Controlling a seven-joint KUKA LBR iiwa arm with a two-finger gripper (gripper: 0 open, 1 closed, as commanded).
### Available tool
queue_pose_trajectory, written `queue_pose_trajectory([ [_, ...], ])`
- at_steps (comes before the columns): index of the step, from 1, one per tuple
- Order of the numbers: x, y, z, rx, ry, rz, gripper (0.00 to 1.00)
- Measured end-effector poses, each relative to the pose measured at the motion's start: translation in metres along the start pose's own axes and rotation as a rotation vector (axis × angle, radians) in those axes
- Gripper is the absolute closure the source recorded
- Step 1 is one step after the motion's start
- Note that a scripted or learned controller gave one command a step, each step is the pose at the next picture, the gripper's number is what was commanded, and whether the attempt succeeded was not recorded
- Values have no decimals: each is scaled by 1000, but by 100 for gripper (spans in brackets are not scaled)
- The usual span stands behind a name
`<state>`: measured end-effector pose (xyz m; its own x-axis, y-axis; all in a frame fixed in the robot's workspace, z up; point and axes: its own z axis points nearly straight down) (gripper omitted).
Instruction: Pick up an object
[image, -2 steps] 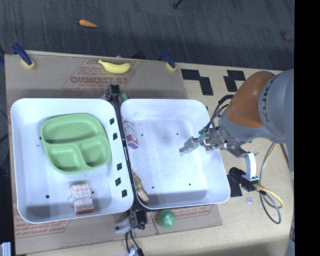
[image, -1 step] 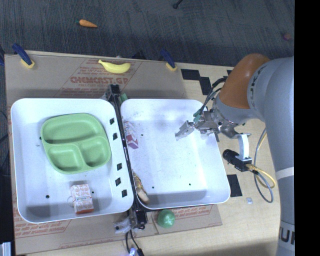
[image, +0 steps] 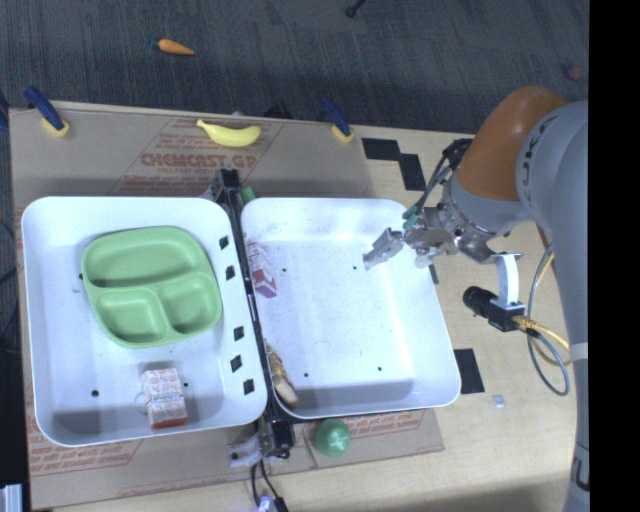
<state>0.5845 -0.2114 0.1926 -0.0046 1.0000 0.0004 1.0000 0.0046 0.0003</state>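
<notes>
The jaws (image: 383, 248), too blurred to tell wide from narrow, hover at the right bin's (image: 420, 330) far-right corner, so descending there risks grasping nothing: the small carton (image: 262, 272) lies against its left wall.

Green tray (image: 150, 285); yellow banana (image: 230, 131); green ball (image: 332, 436); white bins (image: 420, 300).

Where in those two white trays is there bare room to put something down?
Right bin: bare floor from the small carton at its left wall across to the gripper. Left bin: crowded by the green tray and snack packet.
</notes>
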Motion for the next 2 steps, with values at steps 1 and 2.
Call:
queue_pose_trajectory([
  [1,0,44,-6,1,1,0,0],
  [2,54,59,102,5,2,-2,0],
])
